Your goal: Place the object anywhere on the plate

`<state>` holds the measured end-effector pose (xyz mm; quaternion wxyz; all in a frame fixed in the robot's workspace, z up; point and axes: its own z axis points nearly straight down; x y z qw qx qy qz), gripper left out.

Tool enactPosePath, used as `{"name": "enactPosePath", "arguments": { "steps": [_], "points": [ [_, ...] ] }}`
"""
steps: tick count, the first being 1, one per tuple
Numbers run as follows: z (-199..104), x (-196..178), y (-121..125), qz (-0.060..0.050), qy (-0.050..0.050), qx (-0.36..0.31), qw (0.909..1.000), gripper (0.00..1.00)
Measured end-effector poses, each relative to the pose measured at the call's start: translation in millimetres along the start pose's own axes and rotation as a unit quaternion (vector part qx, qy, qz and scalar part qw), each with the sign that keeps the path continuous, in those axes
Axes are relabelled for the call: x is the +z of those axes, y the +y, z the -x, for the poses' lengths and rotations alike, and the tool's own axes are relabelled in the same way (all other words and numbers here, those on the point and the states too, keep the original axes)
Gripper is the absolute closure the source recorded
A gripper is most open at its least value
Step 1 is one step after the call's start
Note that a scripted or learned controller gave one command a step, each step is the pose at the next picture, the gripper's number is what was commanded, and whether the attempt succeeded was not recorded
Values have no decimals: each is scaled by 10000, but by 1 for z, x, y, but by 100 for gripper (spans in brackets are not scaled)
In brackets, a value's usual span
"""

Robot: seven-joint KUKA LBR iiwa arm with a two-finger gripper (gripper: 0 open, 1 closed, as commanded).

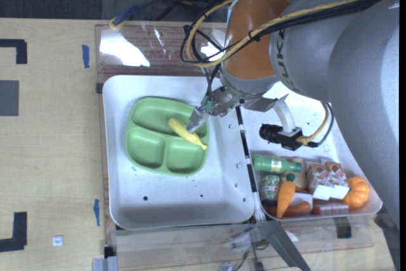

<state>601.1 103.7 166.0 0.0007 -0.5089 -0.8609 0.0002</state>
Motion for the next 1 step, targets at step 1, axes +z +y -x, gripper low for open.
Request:
{"name": "enactPosePath", "arguments": {
  "steps": [1],
  "points": [
    [63,-19,-38,6,-5,-135,9999,0]
  ]
}}
